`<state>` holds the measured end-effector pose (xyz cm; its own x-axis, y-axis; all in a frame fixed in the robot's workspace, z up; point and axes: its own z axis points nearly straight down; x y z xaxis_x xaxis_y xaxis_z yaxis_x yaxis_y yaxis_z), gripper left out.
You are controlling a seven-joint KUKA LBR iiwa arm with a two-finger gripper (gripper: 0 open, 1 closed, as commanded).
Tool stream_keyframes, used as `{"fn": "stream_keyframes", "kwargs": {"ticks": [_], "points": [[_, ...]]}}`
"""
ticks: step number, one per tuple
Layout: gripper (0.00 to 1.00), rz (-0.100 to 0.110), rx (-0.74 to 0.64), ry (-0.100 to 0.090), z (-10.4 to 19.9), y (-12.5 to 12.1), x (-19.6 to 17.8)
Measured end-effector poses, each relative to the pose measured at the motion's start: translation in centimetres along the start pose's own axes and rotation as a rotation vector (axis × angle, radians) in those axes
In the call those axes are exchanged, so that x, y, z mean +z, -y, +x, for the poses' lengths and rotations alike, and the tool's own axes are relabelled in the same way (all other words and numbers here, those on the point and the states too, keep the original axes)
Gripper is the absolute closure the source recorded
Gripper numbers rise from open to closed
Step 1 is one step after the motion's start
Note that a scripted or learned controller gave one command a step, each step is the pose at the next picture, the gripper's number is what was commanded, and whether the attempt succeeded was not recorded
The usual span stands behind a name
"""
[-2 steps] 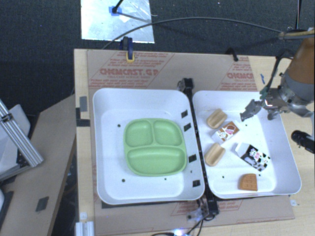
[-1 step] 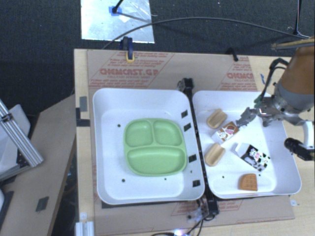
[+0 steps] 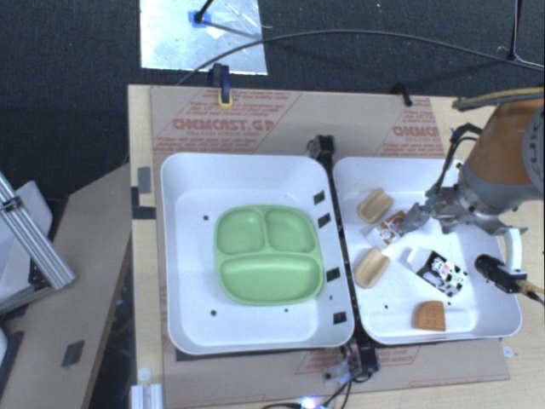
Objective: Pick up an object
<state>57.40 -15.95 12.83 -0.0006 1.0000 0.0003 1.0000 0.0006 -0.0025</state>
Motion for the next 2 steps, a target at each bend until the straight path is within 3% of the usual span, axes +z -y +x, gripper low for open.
{"fn": "stream_keyframes", "kwargs": {"ticks": [1,2], "points": [[0.0,-0.02,-0.003,0.003,-0.1,-0.6,2.0],[1.0,-0.027,-0.003,0.002,0.0,-0.9,0.8]]}}
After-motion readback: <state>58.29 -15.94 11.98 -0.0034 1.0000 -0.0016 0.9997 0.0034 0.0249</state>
